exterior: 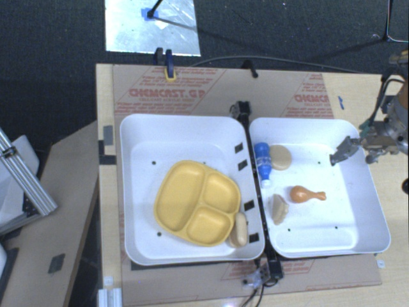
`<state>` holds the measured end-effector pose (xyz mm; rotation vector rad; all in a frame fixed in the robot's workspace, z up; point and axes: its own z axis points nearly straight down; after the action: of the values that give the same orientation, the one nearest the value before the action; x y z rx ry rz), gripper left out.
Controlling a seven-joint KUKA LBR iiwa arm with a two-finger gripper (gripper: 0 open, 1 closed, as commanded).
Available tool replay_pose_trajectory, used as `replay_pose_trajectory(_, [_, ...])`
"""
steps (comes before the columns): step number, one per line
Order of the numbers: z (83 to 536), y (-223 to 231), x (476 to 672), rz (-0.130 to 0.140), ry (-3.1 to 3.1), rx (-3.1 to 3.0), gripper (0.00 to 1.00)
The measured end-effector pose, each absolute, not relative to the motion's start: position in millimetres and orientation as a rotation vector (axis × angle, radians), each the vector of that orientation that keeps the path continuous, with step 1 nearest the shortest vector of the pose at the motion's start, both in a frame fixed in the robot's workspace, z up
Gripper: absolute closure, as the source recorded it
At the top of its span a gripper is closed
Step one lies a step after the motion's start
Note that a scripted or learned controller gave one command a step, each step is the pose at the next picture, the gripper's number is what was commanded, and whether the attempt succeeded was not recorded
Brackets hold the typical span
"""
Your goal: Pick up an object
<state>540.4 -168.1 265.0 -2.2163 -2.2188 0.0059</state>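
A single fixed camera hangs above the bench [307, 85] and looks down at a slant, far enough back to take in both white bins: the left bin [137, 139] toward 9 o'clock, the right bin [367, 190] toward 3 o'clock, and dark floor [51, 43] toward 12.

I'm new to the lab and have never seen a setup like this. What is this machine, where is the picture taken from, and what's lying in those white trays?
One camera looks down at a slant on a bench with two white bins. The robot arm enters from the right; its gripper hangs over the right bin, holding nothing. That bin contains a blue bottle, a round beige piece, an orange drumstick-shaped toy and a pale wedge. The left bin holds a yellow divided plate with a tan piece beside it.
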Motion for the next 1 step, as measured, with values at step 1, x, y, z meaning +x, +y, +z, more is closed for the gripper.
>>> replay_pose_trajectory(1, [269.1, -167.9, 542.2, -0.001, -2.226, -2.219, 0.0])
